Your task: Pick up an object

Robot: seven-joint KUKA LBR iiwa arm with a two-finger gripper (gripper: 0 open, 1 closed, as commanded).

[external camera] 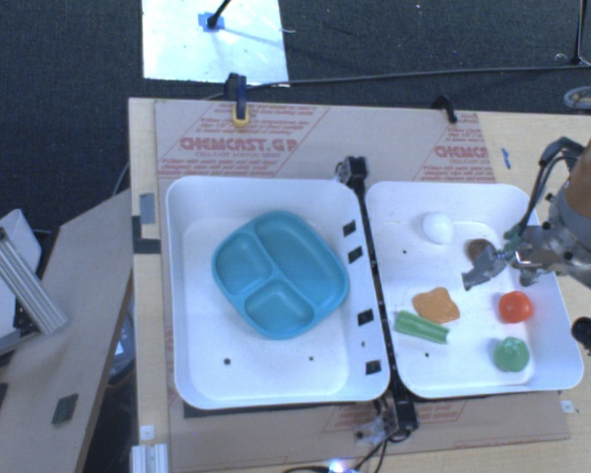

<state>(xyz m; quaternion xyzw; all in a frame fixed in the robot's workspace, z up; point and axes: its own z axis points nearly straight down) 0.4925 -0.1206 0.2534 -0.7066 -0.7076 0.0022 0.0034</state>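
Seemingly mid-approach, the gripper hovers over the right bin with jaws spread and grasping nothing, just left of the red tomato and above the orange piece; next it must descend onto one.

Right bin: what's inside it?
Right bin holds a white ball, orange piece, green stick, red tomato and green pepper. The gripper hangs above, covering part of the floor.

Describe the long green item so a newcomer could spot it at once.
Look in the right-hand bin, along its near side close to the divider. The green stick lies just below the orange piece. It is long and narrow, unlike the rounder green lump farther right.
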